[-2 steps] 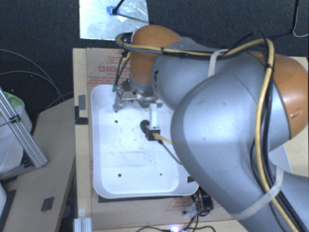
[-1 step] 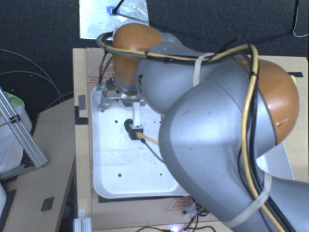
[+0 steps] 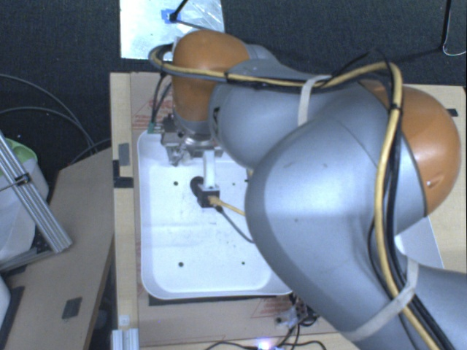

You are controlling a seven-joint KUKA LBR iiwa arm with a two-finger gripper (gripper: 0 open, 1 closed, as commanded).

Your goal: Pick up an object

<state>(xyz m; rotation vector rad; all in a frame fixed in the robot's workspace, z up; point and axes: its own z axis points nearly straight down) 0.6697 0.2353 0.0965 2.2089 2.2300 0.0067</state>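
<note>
My gripper [image 3: 191,152] hangs low over the far corner of the white bin [image 3: 157,268], close to its back wall, and from this slanted look down I cannot tell whether it is apart or together, nor whether anything sits in it. The stretch of bin floor I can see is bare white, with a few small dark specks and nothing I would call an object. My own arm [image 3: 328,181] covers the bench to the right, so where the thing to lift lies I cannot say. The risk, as I judge it, is closing on nothing and coming up with no catch. So near the wall, I could also scrape the rim or nudge the bin.
</note>
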